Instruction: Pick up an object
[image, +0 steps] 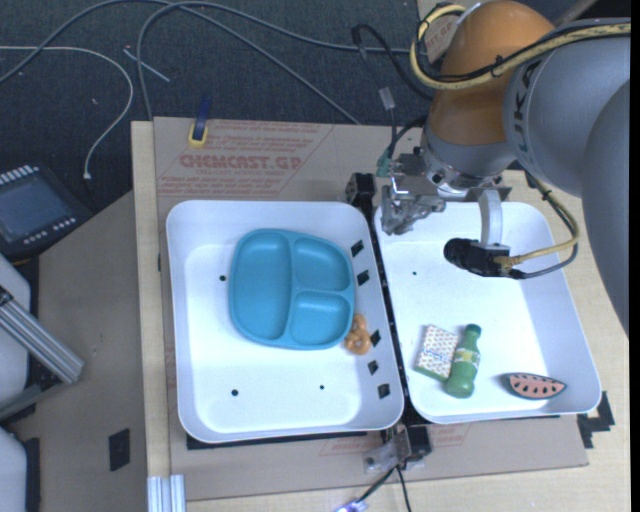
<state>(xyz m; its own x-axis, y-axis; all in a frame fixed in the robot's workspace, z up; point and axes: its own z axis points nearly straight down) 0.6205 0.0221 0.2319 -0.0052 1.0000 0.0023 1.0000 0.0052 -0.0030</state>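
- The gripper hangs over the far left corner of the right bin, just beside the wall shared with the left bin; whether it is spread or pressed together, I cannot tell.
- A green bottle lies near the right bin's near edge, touching a small patterned packet on its left.
- A watermelon slice lies at the near right corner of that bin, apart from the bottle.
- A blue divided plate sits in the middle of the left bin.
- A small orange-brown piece rests against the plate's near right rim, close to the shared wall.
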